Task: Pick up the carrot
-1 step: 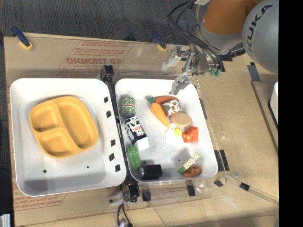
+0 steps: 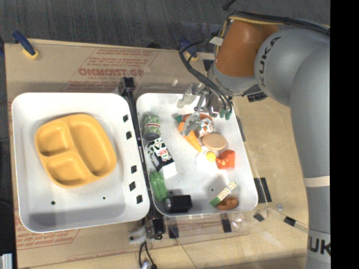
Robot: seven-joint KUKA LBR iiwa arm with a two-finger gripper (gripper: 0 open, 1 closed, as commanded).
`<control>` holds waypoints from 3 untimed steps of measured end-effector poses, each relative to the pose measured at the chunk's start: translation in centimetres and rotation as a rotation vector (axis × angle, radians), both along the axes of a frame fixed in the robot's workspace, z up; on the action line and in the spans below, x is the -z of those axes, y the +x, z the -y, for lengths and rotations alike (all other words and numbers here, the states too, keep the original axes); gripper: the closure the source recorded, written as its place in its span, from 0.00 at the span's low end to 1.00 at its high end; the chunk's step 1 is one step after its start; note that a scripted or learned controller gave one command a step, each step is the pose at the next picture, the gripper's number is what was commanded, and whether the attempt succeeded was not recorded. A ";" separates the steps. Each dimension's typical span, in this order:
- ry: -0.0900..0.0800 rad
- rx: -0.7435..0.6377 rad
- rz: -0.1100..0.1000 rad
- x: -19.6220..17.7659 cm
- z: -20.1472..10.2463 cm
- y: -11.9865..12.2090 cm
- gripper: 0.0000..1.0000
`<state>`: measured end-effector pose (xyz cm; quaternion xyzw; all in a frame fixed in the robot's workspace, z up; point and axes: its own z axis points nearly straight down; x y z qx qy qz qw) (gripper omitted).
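The carrot (image 2: 192, 138) is a small orange stick lying at a slant in the upper middle of the right bin (image 2: 185, 175). It lies beside a red-and-white can (image 2: 206, 128). My gripper (image 2: 193, 112) hangs over the bin's far end, just above the carrot's upper tip. Its metal fingers (image 2: 184, 100) stand spread apart, open, with nothing between them. The gripper's body hides part of the carrot's upper end.
Crowding the right bin are a green can (image 2: 150, 125), a cow-print carton (image 2: 160, 151), a green piece (image 2: 157, 185), a black block (image 2: 179, 203), a tan-lidded cup (image 2: 213, 142), a red item (image 2: 225, 160) and a snack pack (image 2: 224, 195). A yellow divided plate (image 2: 75, 149) lies in the left bin (image 2: 33, 212).
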<state>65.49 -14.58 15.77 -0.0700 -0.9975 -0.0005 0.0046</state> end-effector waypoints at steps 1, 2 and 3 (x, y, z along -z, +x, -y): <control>0.000 -0.063 0.004 6.8 -2.2 -5.1 0.00; -0.003 -0.072 0.014 5.4 -2.3 -4.7 1.00; -0.004 -0.079 0.019 4.3 -2.4 -4.5 1.00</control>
